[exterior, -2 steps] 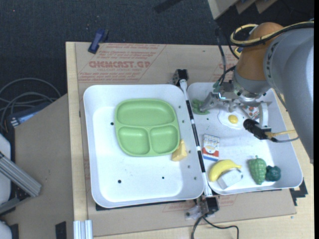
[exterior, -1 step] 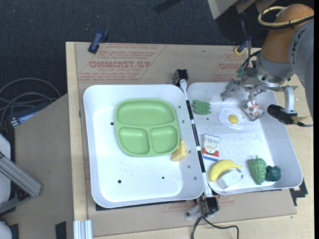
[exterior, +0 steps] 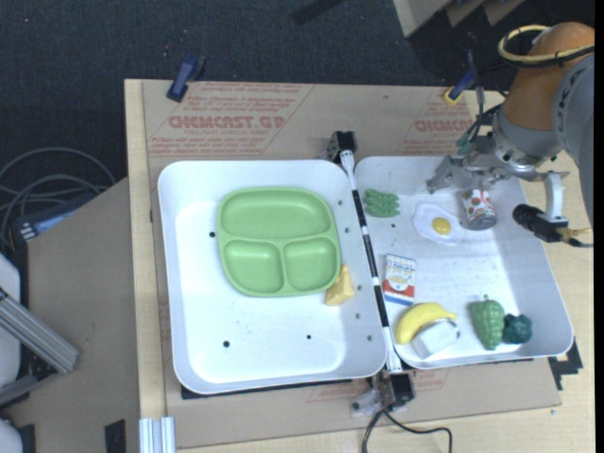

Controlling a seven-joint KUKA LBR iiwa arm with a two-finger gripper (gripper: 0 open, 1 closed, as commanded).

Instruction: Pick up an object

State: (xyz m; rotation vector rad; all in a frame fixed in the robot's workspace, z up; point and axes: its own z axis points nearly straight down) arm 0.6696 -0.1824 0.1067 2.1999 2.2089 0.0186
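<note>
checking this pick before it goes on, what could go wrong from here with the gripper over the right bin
1. The gripper sits right at a small can that lies beside the fried egg toy; closing may catch or nudge the egg too.
2. The can is near the right bin's far wall, so it might slide against the wall instead of being lifted.
3. A round can may slip out of a two-finger pinch.
</note>
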